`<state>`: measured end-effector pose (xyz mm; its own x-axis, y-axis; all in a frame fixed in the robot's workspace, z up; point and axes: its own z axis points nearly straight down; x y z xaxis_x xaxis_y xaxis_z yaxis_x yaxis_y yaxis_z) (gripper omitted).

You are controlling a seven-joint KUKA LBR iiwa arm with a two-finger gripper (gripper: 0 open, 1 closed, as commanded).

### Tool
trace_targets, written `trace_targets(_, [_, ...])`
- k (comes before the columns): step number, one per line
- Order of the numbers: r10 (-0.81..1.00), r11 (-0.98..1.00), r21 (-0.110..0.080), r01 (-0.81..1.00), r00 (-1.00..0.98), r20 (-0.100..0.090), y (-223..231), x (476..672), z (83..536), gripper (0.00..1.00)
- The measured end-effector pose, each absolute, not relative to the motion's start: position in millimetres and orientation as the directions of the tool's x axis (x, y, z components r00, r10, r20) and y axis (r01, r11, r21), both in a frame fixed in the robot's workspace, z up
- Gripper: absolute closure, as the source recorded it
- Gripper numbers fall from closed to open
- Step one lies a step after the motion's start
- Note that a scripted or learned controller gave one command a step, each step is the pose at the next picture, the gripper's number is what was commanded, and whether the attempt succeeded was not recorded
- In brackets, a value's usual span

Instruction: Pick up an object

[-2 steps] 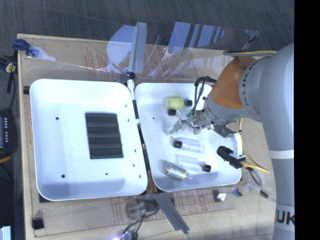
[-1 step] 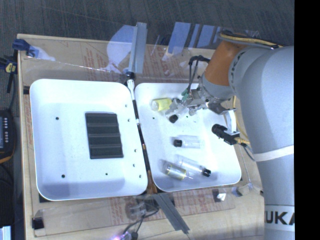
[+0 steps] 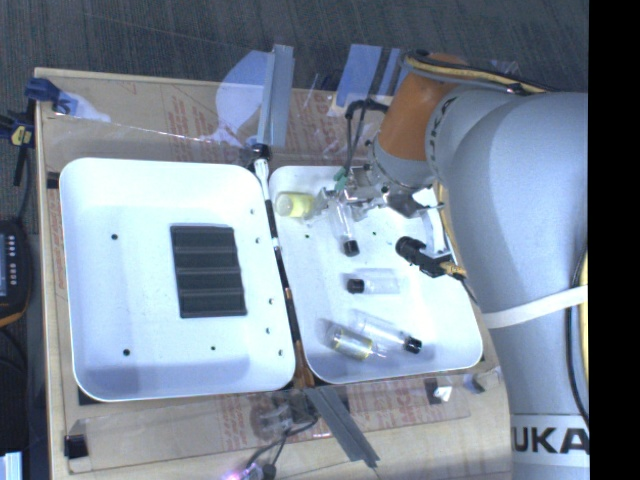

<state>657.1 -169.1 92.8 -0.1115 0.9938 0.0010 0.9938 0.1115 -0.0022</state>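
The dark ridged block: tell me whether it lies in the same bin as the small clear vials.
No. The dark ridged block lies in the left bin, while the small clear vials lie in the right bin.

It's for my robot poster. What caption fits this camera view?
Robot arm reaching over the right bin of small bottles, beside a left bin holding a dark ridged block.

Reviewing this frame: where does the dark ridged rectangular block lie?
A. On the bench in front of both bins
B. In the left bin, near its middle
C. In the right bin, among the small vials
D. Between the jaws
B. The dark ridged block lies flat near the middle of the left bin, alone there, while the small vials sit in the right bin.
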Motion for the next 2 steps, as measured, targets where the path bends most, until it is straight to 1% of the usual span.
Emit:
trace_targets(1, [0.975, 0.221, -0.003, 0.975, -0.221, 0.001, -210, 624.3, 119, 0.0])
trace_targets(2, [0.967, 0.254, -0.003, 0.967, -0.254, 0.001, -179, 622.4, 92, 0.0])
